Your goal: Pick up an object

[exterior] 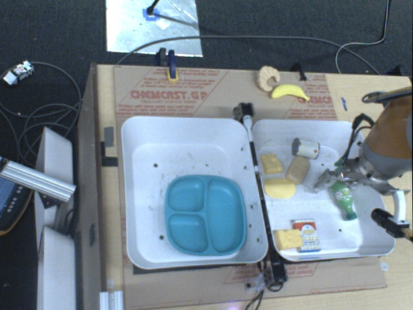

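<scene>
The right bin [322,126] holds several small objects. A green bottle [345,201] lies near its right side, and my gripper [334,178] hangs right at the bottle's upper end, low over the bin. Left of it lie a tan block [297,169], a yellow wedge [271,163] and a yellow round piece [279,188]. A small grey can [306,149] lies toward the back. A red and white box [309,234] and a yellow block [288,239] sit at the front.
The left bin [148,173] holds a blue divided plate [206,213]. A banana [290,92] and a beige ring-shaped piece [268,77] lie on the cardboard behind the right bin. The arm's orange band [390,134] rises over the bin's right edge.
</scene>
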Motion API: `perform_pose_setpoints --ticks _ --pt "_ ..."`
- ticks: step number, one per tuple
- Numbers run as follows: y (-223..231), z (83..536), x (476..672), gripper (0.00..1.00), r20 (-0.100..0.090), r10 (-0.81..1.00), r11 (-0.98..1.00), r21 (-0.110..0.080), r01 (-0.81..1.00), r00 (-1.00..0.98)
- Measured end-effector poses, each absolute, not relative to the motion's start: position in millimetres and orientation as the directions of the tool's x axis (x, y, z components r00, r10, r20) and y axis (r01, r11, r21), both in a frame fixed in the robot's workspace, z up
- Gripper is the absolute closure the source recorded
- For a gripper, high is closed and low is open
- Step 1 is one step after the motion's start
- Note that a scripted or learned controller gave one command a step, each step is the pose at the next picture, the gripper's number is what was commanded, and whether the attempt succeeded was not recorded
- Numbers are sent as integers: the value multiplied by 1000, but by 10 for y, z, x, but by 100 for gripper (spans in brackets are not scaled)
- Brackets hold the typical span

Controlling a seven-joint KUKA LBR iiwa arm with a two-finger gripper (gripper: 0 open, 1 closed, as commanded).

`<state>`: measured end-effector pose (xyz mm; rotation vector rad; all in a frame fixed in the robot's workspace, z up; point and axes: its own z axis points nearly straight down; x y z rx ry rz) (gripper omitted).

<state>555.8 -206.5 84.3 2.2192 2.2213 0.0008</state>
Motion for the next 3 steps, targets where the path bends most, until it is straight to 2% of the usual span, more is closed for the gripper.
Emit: perform_pose_setpoints --ticks 1,2,3 --pt "-2066 950 5566 100 -1 1000 2 4 1000 -2" --pt "-1420 844 5679 100 1 1000 3 1 1000 -3" --pt "-558 1853 5620 100 1 1000 4 4 1000 -4"
